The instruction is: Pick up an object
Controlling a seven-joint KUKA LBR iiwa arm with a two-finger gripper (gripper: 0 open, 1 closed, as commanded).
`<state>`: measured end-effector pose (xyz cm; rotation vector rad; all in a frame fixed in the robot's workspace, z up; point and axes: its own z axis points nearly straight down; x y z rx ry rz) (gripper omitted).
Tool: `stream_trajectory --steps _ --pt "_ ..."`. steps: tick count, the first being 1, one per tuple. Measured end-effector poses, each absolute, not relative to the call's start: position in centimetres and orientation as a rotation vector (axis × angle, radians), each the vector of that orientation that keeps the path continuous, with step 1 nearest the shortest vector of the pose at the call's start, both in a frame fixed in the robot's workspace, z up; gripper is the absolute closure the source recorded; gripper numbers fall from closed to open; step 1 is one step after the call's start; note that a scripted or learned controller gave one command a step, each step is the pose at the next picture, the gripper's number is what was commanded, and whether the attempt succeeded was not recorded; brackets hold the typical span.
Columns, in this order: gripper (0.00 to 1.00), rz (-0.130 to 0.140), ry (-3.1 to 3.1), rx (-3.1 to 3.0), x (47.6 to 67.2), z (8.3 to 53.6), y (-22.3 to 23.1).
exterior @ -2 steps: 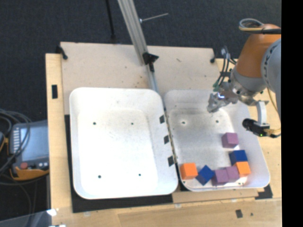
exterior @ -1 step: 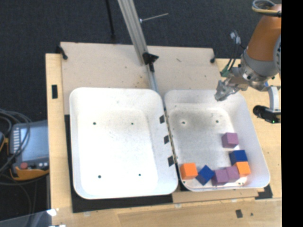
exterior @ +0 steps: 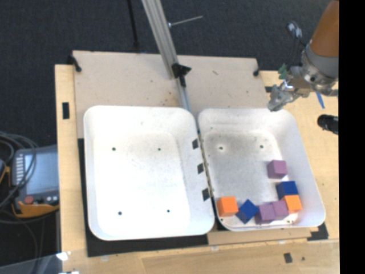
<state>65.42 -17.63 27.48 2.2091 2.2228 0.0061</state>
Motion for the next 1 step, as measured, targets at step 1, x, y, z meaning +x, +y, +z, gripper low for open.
stream_trajectory --steps 1 --pt "1.00 0.000 2.226 2.215 64.79 26.13 -12.61"
